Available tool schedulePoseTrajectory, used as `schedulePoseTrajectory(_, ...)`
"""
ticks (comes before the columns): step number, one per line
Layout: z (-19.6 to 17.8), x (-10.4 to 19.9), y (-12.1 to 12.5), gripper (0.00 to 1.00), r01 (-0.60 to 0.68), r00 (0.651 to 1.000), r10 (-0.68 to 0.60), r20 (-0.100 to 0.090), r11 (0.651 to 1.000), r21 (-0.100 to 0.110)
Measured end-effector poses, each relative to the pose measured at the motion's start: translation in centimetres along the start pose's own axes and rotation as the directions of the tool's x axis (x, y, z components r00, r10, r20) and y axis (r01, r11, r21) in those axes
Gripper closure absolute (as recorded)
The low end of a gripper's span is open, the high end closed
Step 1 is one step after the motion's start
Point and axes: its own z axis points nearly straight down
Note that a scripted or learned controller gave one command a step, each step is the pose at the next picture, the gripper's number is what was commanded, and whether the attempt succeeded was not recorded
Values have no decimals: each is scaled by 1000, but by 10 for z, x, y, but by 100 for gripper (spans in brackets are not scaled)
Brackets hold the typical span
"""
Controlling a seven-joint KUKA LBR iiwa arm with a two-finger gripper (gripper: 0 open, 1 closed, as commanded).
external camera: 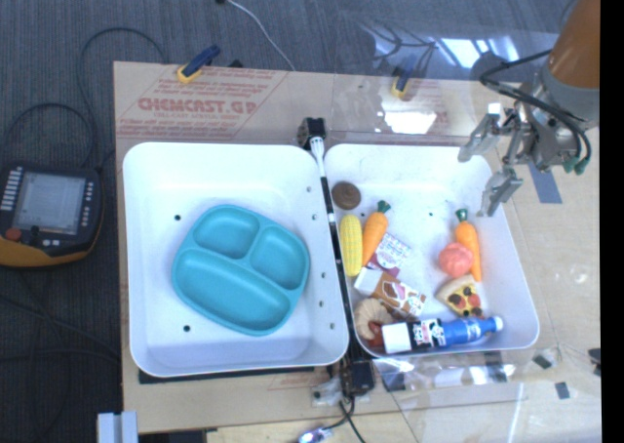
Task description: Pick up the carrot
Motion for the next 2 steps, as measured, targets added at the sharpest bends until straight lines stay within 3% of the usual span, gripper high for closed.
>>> schedulePoseTrajectory(1,134,-4,-24,0,80,997,-80,-12,997,-5)
schedulePoseTrajectory(2,180,34,-34,0,-55,998,55,10,998,-2)
